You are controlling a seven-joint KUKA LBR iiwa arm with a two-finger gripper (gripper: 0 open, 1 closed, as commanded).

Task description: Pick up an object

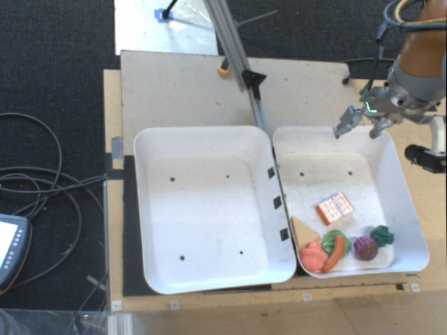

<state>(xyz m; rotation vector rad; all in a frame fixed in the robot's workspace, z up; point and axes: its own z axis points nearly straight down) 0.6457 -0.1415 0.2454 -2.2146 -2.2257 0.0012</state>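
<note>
- The objects lay bunched in the near corner of the right bin [391, 180]: an orange waffle-patterned block [334, 208], a tan wedge [302, 230] against the bin's left wall, a pink-red lump [313, 257], a green leafy piece [330, 240], an orange carrot-like stick [335, 252] leaning across the green piece, a purple round item [365, 248], and a dark green broccoli-like piece [382, 235].
- The block sat apart from the others, a little farther from the near wall; no writing could be read on it or on any item.
- The fingers [362, 123] were spread apart with nothing between them, poised over the far rim of the right bin, well apart from the cluster.
- The arm's orange band [424, 44] showed above the wrist at the upper right.
- The left bin [150, 187] touched the right one along a shared edge marked by small dark tabs.
- Both bins rested on the counter [174, 82], on a pale board.
- A grey pole [230, 33] slanted across the board towards the bins' junction.
- Black cables [49, 180] and a screened device [10, 246] lay on the dark floor to the left; its screen text was too small to read.
</note>
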